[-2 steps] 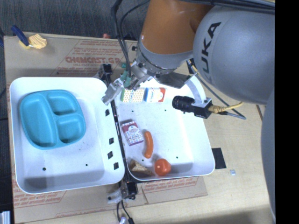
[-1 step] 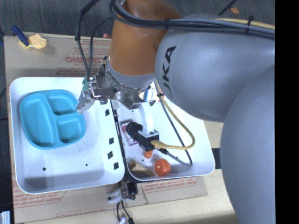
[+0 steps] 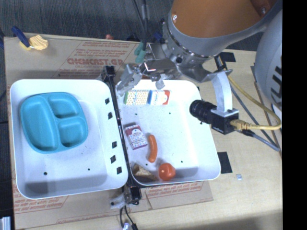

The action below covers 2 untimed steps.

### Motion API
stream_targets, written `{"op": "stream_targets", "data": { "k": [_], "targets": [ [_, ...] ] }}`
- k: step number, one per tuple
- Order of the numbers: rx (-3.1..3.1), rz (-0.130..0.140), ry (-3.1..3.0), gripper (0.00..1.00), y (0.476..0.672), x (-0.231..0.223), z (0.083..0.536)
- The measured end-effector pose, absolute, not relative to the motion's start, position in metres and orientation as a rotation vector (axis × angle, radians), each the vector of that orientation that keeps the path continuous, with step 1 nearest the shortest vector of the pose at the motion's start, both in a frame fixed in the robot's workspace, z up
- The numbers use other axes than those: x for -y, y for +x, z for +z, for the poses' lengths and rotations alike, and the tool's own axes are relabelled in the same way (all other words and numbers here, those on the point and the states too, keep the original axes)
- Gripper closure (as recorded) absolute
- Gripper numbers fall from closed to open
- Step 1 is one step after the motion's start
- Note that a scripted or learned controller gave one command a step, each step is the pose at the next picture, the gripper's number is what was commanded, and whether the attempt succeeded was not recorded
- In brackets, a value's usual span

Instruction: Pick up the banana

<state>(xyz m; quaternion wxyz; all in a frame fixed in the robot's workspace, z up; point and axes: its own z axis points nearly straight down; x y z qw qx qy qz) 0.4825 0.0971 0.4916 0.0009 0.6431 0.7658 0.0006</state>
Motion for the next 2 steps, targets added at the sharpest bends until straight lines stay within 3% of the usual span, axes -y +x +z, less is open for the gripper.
{"op": "stream_targets", "data": {
  "k": [1, 2],
  "targets": [
    [-2.219, -0.006, 2.225, 0.0, 0.476, -0.144, 0.441],
    [-1.86, -0.01, 2.534, 0.0, 0.475, -0.218, 0.401]
  ]
}}
